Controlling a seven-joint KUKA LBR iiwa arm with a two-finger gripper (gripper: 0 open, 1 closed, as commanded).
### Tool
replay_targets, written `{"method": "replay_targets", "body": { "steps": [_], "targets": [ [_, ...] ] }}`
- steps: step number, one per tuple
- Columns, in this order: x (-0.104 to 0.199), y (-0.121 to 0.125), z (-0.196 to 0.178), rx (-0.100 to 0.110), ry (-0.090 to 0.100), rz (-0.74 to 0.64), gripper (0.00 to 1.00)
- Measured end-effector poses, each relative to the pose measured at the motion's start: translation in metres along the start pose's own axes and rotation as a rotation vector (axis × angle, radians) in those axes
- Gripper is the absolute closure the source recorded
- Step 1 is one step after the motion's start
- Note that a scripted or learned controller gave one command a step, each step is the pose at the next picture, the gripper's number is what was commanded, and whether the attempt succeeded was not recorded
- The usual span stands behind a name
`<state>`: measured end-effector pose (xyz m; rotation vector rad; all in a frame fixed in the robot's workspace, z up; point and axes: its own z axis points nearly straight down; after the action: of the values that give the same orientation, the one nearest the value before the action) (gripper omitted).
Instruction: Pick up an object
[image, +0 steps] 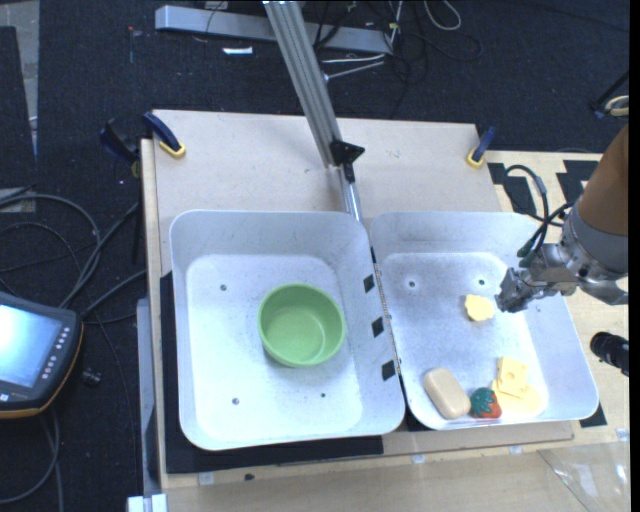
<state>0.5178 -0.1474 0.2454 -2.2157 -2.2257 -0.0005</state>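
Note:
In the right bin (430, 270) lie a small yellow piece (479, 308) in the middle, a tan oval block (446, 391) near the front, a red and green strawberry-like toy (485, 402) beside it, and a yellow cheese-like wedge (517, 384) at the front right. My gripper (512, 294) hangs low just right of the small yellow piece, touching or nearly touching its edge. Nothing shows between its fingers.
The left bin (210, 300) holds a green bowl (301, 324). A grey metal pole (312, 90) slants down from the top to the gap between the bins. The arm with cables enters from the right edge. A tablet (30, 350) sits left of the bench.

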Motion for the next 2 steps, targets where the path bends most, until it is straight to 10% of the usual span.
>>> {"method": "replay_targets", "body": {
  "steps": [2],
  "targets": [
    [0.098,0.026,-0.009,0.0,0.0,-0.001,1.0]
  ]
}}
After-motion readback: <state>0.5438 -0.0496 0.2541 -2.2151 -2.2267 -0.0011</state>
